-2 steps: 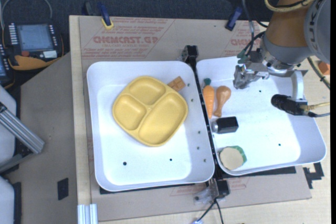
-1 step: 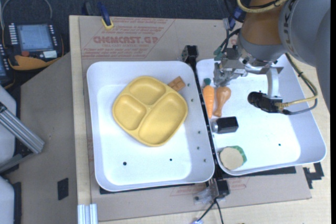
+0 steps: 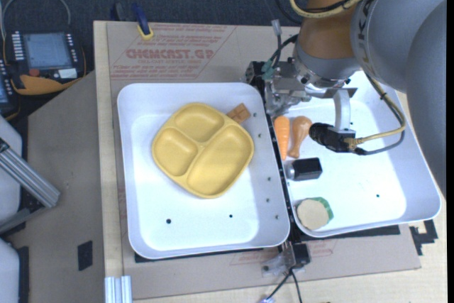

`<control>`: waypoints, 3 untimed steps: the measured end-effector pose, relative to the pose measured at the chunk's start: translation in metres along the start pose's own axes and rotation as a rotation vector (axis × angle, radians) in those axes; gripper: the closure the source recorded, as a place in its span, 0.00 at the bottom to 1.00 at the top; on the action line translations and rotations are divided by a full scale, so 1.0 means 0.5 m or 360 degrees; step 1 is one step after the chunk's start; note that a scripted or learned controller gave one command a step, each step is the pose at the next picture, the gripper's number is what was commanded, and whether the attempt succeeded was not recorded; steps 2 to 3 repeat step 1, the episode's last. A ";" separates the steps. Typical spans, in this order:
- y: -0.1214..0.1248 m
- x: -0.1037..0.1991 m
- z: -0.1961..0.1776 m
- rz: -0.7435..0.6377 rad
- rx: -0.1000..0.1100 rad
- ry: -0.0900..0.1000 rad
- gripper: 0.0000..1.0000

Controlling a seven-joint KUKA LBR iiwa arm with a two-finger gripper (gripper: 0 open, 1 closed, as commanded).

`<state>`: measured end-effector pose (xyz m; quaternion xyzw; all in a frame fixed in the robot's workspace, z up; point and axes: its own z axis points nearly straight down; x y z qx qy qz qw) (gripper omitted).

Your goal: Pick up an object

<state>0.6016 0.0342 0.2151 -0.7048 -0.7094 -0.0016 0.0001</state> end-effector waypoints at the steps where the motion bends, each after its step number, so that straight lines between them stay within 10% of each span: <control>1: -0.005 0.111 -0.027 0.0000 0.0001 0.0001 1.00; 3: -0.005 0.111 -0.027 0.0000 0.0001 0.0001 1.00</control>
